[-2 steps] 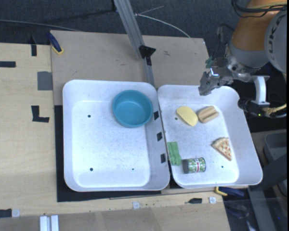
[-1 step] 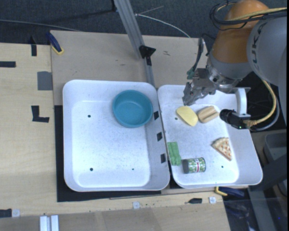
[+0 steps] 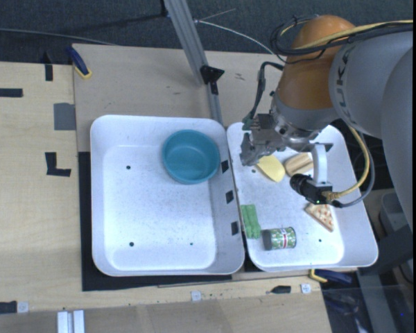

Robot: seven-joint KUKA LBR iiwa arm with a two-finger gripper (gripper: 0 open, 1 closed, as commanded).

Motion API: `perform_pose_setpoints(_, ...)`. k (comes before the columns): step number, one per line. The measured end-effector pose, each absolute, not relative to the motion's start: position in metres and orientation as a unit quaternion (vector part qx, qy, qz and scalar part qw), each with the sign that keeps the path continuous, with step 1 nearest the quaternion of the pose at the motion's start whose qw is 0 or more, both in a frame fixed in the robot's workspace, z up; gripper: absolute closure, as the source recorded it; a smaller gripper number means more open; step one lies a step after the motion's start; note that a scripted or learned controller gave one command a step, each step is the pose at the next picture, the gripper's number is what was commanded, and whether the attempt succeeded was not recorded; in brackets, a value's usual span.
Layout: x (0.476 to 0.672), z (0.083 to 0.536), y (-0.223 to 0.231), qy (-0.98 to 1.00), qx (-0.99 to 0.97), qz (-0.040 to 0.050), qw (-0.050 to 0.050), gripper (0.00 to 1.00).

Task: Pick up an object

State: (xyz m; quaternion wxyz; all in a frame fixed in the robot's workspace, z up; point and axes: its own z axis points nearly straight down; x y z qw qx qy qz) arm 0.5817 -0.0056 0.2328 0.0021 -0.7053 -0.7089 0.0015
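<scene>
My gripper [image 3: 252,152] hangs low over the upper left part of the right bin [image 3: 353,252], close beside a pale yellow wedge [image 3: 270,168] that lies just to its right. A tan bread-like piece [image 3: 298,163] sits next to the wedge. Further toward the front of that bin lie a pizza-slice toy [image 3: 322,216], a small dark can with a red and green label [image 3: 279,238] on its side, and a flat green strip [image 3: 250,220]. A blue bowl [image 3: 190,156] stands in the upper right of the left bin [image 3: 125,207].
A slanted metal pole [image 3: 194,47] runs from the top down to the gap between the bins. The orange and grey arm [image 3: 319,61] covers the back of the right bin, with cables looping over its right side.
</scene>
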Motion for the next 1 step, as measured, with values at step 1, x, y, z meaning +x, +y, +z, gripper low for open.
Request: perform_pose_setpoints(1,0.5576,0.2208,0.0444,-0.709,-0.705,0.0015,0.002,1.00)
